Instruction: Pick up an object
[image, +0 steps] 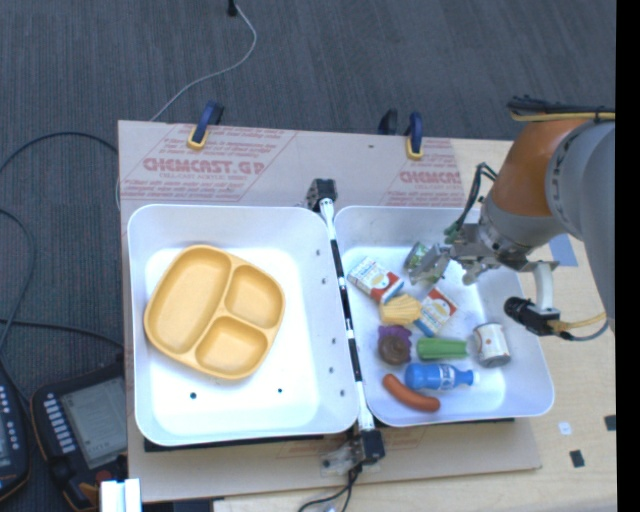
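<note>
Two white bins sit side by side: the left bin (160, 420) holds one yellow tray (214, 311) (three compartments). The right bin (535, 395) holds about eight small items: one blue bottle (438, 377), one sausage (410, 393), one green cylinder (441, 349), one can (490, 343), one purple lump (394, 346), one yellow piece (401, 310) and two cartons (371, 279) (436, 311). Two blue clamps (205, 122) (413, 137) grip the board's far edge.

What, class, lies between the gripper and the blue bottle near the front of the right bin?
From the gripper at the back of the right bin, a straight path to the blue bottle crosses the small white-and-red packet and the green object. Both lie flat, so a lifted approach would likely clear them.
</note>
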